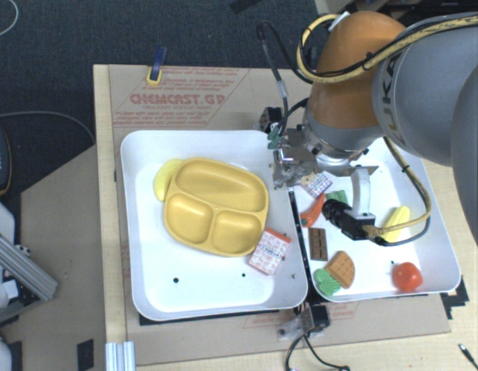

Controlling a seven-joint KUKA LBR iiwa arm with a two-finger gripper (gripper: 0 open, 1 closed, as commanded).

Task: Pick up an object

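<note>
Gripper (284,168) sits low over the divider between the two bins, at the back part of it. It shows as a tangle of metal parts from above, and I cannot tell if it is spread or closed. Nothing visibly held.

Closest things, in the right bin (444,246):
- small patterned packet (316,184) just beside the gripper, towards the right
- orange carrot-like piece (312,210) just in front of the packet, tilted, near the divider
- green piece (336,198) next to the carrot, partly hidden by the robot
- brown bar (318,243) further forward, lying along the divider
- tan waffle-like disc (342,268) resting on a green leafy piece (325,283) at the front edge
- red tomato (408,277) near the front right corner, well apart from the rest

Left bin (138,230):
- big yellow divided tray (216,207) in the middle, its right rim near the gripper
- yellow lump (165,178) poking out from the tray's back left side; it touches the tray, but what it is I cannot tell
- red-and-white packet (268,252) touching the tray's front right corner

Both bins stand on a cardboard sheet (185,91) with red print, with a blue and yellow clip (155,69) at its back edge.
</note>
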